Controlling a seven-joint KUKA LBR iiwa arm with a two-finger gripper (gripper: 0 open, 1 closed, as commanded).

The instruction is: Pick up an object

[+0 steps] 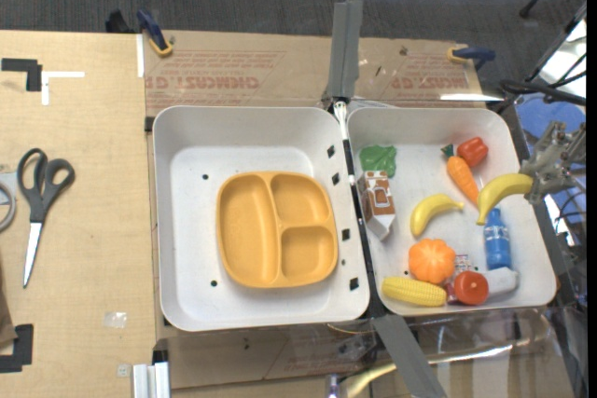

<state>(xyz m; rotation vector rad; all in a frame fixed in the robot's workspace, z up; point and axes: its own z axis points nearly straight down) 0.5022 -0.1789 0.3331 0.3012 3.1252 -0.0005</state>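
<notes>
My gripper point(541, 171) hangs at the right rim of the right bin point(410, 121). A yellow banana point(502, 193) slants up across that rim, and its upper end meets the gripper's tip. A second banana point(433, 210) lies in the middle of the bin. Around it lie a carrot point(462, 180), a red pepper point(473, 150), a green leafy toy point(378, 158), a small brown carton point(378, 202), an orange fruit point(432, 259), a corn cob point(413, 292), a tomato point(469, 287) and a blue bottle point(497, 243).
The left bin point(182, 200) holds a yellow divided plate point(277, 228). Scissors point(37, 200) lie on the wooden bench at far left. A grey bar point(345, 51) runs up from between the bins across the cardboard behind them.
</notes>
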